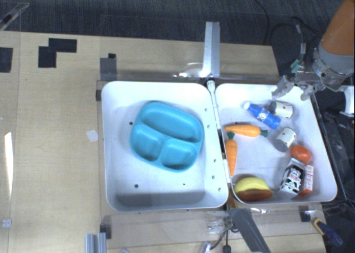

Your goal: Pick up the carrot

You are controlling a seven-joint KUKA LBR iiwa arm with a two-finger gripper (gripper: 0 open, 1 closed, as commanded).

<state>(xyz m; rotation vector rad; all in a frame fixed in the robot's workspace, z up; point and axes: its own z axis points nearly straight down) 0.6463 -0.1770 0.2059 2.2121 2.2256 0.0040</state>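
Observation:
Two orange carrots lie in the right bin (327,182) near its left wall. One carrot (243,130) lies flat, its green end pointing right. The other carrot (231,156) lies lengthwise just below it, green end toward the back. My gripper (293,87) hangs over the bin's back right corner, up and to the right of both carrots and well apart from them. Its fingers are spread open with nothing between them.
A blue bottle (262,114) and a white cup (283,110) lie just under the gripper. A small can (286,137), a red tomato (300,153), a milk carton (292,178) and a yellow-red fruit (253,188) share the bin. The left bin (119,191) holds a blue divided plate (165,135).

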